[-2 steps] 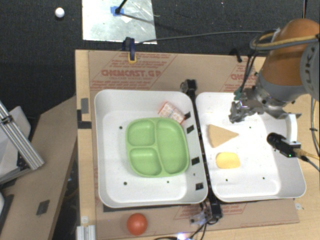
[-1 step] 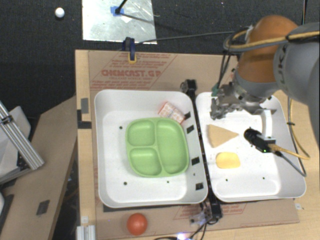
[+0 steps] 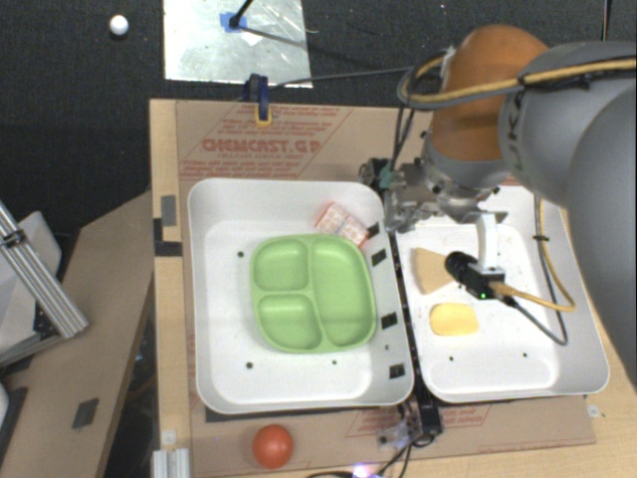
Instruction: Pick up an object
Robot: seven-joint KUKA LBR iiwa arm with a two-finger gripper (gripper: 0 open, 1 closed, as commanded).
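The tool (image 3: 401,207) hangs near a tan wedge (image 3: 429,268) (yellow block (image 3: 453,319) beside it).

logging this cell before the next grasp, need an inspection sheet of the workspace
surface: left bin and right bin, side by side on bench
job's things: green tray and packet in left bin; wedge and yellow lump in right bin
clutter: orange ball on bench, in front of left bin
grippers: gripper over right bin's far left corner
cables: yellow cable looped at wrist
surroundings: foil sheet, white ball behind bench
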